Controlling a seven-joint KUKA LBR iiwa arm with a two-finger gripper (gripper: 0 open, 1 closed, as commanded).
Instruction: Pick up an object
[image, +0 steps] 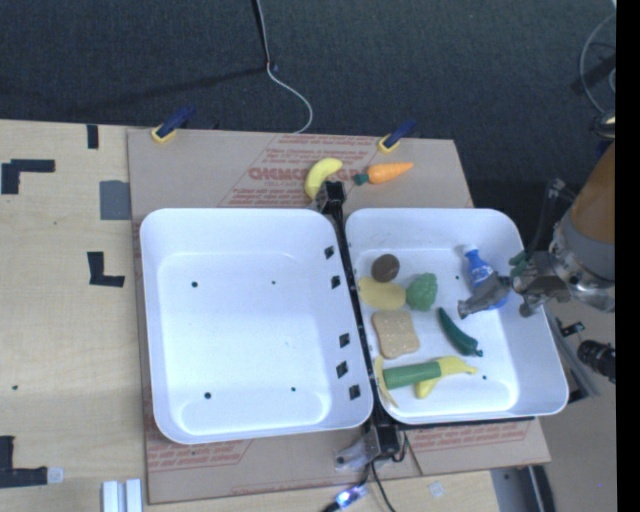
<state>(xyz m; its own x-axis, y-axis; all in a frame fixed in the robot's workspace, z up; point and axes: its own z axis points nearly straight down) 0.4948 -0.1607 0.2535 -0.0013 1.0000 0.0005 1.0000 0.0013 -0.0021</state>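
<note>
Two bins: shallow white trays sit side by side on the desk (60, 300), touching along a black clipped seam; the left bin (160, 330) has a bare white floor, the right bin (535, 385) holds the clutter.
Nearest items: a green cylinder (408, 375) lies along the right bin's near wall, with a small yellow banana (445, 373) touching its right end.
Middle items: a tan bread slice (396, 334) sits just beyond the cylinder; a dark green pepper (459, 332) lies at a slant to its right.
Farther items: a yellow lump (381, 293) touches a green leafy piece (422, 290); a brown ball (386, 267) sits just behind them.
Blue bottle: a small blue and white object (475, 266) lies near the far right wall, just beside the claw.
Claw: the claw (480, 303) reaches in from the right above the bin's right side, between the bottle and the pepper; fingers look spread, nothing between them.
Open room: bare floor lies along the right bin's right wall.
Beyond the bins: a second banana (321, 177) and an orange carrot (384, 173) rest on cardboard past the far rims.
</note>
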